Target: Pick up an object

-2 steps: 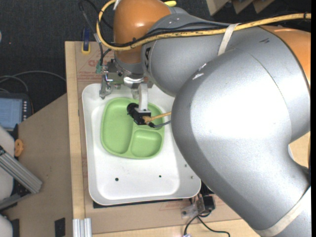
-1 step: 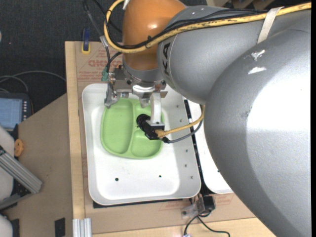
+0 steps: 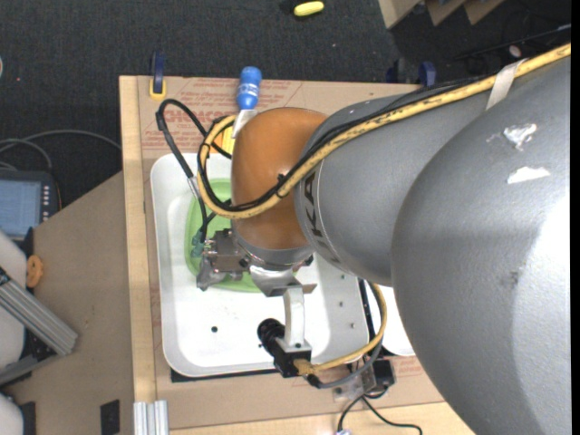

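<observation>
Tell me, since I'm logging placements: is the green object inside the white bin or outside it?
Inside. The green object lies within the white bin, near its left wall, largely hidden under the arm's orange band.

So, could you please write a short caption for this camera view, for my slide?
KUKA arm reaching over the left white bin, its orange band above a green object.

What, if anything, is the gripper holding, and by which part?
Cannot be told: the grey arm hides the gripper over the flat green object in the shallow white bin.
</observation>
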You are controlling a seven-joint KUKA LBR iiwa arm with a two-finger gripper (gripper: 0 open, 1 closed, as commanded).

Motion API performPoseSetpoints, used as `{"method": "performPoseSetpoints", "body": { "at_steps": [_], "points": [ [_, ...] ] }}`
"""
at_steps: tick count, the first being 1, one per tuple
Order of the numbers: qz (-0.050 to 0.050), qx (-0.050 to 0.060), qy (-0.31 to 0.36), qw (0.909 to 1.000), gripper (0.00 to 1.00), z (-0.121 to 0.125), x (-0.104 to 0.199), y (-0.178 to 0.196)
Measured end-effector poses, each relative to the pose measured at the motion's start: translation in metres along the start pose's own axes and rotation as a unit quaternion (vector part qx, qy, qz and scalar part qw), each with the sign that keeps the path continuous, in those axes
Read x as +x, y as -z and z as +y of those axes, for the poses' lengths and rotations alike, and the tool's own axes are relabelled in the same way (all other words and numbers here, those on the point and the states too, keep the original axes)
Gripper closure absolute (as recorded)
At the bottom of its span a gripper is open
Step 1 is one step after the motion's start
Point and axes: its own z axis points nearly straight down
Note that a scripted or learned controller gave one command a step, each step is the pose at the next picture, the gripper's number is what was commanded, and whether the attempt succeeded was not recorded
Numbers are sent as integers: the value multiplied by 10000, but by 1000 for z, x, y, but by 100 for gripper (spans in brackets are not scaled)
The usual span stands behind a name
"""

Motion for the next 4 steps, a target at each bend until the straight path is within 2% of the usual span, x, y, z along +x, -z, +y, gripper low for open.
{"method": "performPoseSetpoints", "body": {
  "at_steps": [1,2,3,4],
  "points": [
    [12,-68,-25,10000,100,6,-1,12],
    [47,-165,-16,9999,100,6,-28,178],
    [-16,-13,-49,10000,100,4,-76,64],
    [-11,-78,-55,10000,100,67,-136,34]
  ]
}}
